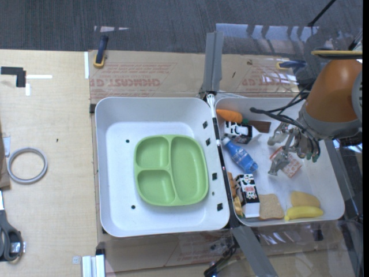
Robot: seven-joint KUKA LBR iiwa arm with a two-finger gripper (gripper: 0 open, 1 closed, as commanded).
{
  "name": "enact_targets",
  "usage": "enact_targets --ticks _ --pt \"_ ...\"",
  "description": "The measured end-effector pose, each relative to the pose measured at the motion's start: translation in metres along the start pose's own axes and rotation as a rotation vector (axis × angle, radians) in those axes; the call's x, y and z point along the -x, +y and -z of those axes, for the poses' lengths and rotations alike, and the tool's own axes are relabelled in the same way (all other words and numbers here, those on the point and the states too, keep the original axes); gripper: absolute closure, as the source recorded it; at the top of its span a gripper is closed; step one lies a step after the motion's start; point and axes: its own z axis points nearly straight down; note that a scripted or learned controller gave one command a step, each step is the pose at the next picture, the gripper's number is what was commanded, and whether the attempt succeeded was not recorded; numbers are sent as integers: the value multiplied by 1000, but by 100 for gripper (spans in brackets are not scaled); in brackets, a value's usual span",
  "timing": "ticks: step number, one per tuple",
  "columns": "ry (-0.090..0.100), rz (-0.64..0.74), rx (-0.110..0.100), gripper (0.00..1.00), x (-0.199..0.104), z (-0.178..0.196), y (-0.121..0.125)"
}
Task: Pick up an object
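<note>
Camera looks down at a slant; entries run from the near edge of the bench to the far. Nearest in the right bin point(337, 172): a banana point(304, 212) lying along the near wall, a yellow wedge-shaped item point(304, 199) just behind it, a slice of toast point(270, 208) to their left, and a small black-and-white carton point(248, 191) against the divider side. Further in, a blue bottle point(239, 156) lies tilted beside the left wall, then a second black-and-white item point(238, 131), and an orange carrot-like piece point(229, 115) at the far corner. The left bin point(109, 172) holds a green three-compartment tray point(172, 169) sitting flat in its middle, nothing in the compartments. The gripper point(286, 157) hangs low over the middle of the right bin, arm with orange band entering from the right. Its fingers point down onto a small pale, reddish-marked packet point(292, 168); metal parts and packet overlap in the view, so I cannot tell whether the fingers are spread or pressed together, nor whether the packet sits between them. Judgement: the reach-and-descend part looks done; a confirmed grasp and the lift are not yet shown. All other objects rest on the bin floor, untouched. Candidate object is the packet, mid-bin, directly beneath the gripper.
</note>
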Motion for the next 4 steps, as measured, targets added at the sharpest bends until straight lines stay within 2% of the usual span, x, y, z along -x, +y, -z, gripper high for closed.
enact_targets --ticks 1,2,3,4 --pt "-2 -93 0 0 34 1 -45" --pt "1 -256 0 0 12 0 -45" --pt "2 -298 0 0 -7 0 2" --pt "-1 -459 -1 0 69 0 -36"
